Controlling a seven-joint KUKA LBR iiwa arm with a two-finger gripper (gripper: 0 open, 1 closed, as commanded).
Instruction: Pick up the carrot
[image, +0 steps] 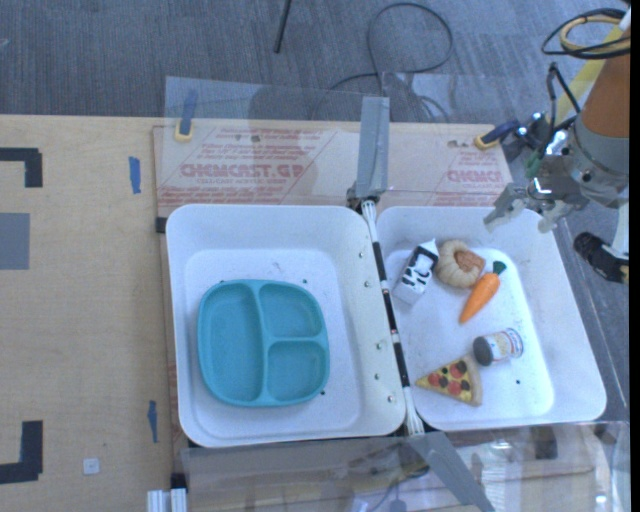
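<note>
Our gripper (527, 208) hangs open and empty over the right bin's (575, 395) far edge, the carrot (481, 292) lying near-left of it, leaf end far-right.

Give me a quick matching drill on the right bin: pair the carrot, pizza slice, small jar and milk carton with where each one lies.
Things:
1. carrot
2. pizza slice
3. small jar
4. milk carton

Places:
A. by the bin's left wall, next to the divider
B. near the front edge, lowest in the view
C. just right of the pastry, lying at a slant
D. between the carrot and the pizza slice, on its side

Pairs: 1-C, 2-B, 3-D, 4-A
</note>
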